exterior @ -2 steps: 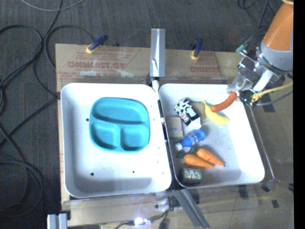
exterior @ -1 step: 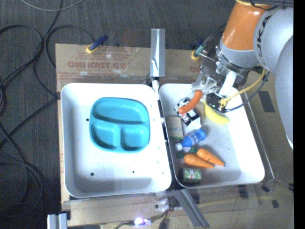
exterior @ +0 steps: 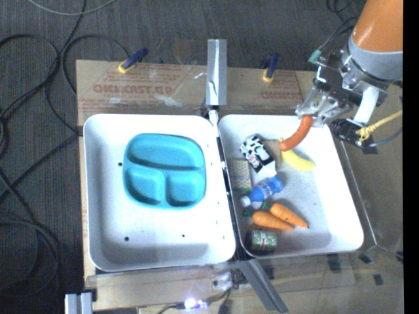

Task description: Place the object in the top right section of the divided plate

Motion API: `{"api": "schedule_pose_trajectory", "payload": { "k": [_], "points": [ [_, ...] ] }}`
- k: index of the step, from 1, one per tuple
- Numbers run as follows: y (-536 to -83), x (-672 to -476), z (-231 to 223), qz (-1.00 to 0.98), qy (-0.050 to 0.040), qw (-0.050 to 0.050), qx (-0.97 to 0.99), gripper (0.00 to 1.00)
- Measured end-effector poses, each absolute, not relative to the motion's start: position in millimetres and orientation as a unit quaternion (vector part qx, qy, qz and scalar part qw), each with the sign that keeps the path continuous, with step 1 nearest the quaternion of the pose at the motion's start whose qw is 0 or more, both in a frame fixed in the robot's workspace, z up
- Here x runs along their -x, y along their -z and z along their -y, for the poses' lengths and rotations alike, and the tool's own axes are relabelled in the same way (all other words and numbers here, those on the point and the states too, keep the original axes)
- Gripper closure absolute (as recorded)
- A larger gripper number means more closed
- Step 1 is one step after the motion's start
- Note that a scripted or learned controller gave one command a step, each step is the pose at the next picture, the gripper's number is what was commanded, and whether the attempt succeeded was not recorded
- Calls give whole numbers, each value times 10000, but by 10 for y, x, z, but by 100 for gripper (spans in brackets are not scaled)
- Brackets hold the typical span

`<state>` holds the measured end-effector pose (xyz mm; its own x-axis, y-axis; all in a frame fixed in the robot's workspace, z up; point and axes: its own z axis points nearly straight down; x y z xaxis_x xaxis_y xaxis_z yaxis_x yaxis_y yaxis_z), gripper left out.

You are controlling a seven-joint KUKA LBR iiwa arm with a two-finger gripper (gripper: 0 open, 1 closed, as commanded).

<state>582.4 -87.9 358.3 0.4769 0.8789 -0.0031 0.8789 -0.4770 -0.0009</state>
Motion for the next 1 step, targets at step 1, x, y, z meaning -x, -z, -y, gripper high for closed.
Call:
{"api": "schedule_pose_trajectory", "payload": {
  "k": [1],
  "points": [
    [-1974, -5460, -3, -5474, 21, -21, -8369, 100]
  ]
}}
